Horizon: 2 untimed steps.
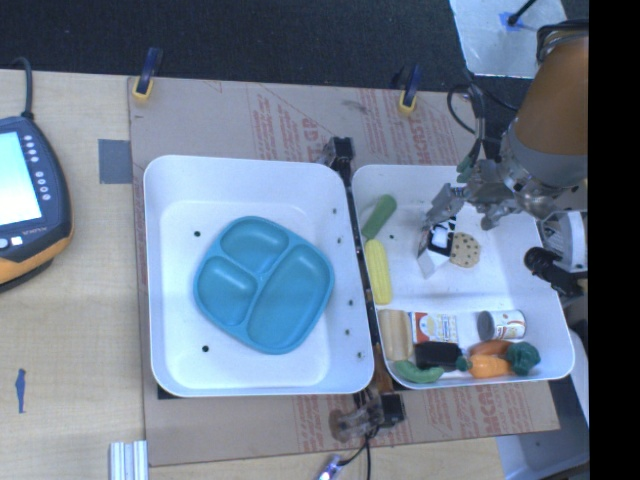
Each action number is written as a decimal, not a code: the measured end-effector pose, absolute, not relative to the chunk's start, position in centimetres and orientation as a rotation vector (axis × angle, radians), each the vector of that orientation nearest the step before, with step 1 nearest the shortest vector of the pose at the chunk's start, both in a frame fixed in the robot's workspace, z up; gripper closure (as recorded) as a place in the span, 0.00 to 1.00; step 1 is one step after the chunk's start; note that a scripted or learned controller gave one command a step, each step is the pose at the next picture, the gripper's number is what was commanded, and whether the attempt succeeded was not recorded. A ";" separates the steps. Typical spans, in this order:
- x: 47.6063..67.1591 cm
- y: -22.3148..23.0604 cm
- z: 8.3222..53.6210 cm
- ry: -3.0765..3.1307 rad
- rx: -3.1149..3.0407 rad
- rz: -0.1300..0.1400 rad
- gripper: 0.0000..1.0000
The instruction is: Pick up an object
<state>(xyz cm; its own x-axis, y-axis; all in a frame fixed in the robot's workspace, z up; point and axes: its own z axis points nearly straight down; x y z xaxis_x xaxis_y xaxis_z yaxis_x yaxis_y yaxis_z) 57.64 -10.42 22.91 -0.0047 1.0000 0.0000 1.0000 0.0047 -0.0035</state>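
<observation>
The grey arm with its orange band reaches in from the right over the right bin (560, 363), and the fingers (440, 236) hang low above the bin's upper middle, their dark tips pointing down and to the left. How far apart they stand cannot be told from this slant, since the tips merge with a small black-and-white object (437, 243) lying directly under them; whether it is pinched or merely touched is not clear. Just beside it to the right, touching or nearly so, lies a round tan cookie (464, 252) with dark specks. Left of the fingers, well apart from them, a green pea pod (379, 214) lies slanted near the bin's left wall, with a yellow corn cob (377, 271) below it, running along that wall. Along the bottom edge (a crowded row) sit a flat printed box (433, 326), a black block (437, 354), a green pod-shaped piece (418, 373), a small can (499, 325) on its side, an orange vegetable (487, 364) and a green broccoli piece (524, 356). The left bin (170, 268) holds a blue divided plate (264, 284) at its middle. On the desk (80, 368) at the far left rests a handheld control pendant (25, 198).
</observation>
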 end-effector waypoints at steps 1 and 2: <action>62.5 -11.7 11.4 -2.239 -2.224 -0.008 0.00; 65.6 -15.1 9.2 -2.223 -2.219 0.003 0.00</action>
